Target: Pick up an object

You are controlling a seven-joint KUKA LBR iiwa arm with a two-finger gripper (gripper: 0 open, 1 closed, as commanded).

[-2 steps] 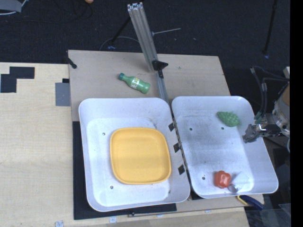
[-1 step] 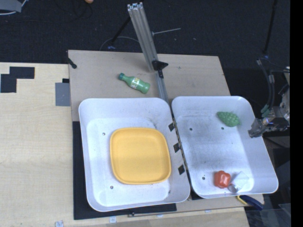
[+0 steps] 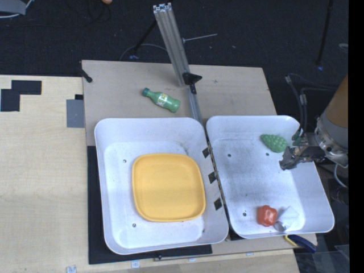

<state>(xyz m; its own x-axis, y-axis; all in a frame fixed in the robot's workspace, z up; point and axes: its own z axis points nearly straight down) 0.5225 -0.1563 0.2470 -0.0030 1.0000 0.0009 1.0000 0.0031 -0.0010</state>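
My gripper (image 3: 287,161) hangs over the right edge of the right bin (image 3: 250,169), with the grey arm and its orange band coming in from the right. A green bumpy object (image 3: 274,143) lies just up and left of the gripper, close to it but apart. Near the bin's front edge lies a red object (image 3: 266,215) with a small silvery piece beside it. Nothing shows in the gripper's grasp.
A square yellow plate (image 3: 169,186) lies flat in the left bin (image 3: 114,147). A small green bottle (image 3: 162,99) lies on the bench behind the bins. A slanted aluminium rail (image 3: 175,38) rises behind the divider between the bins.
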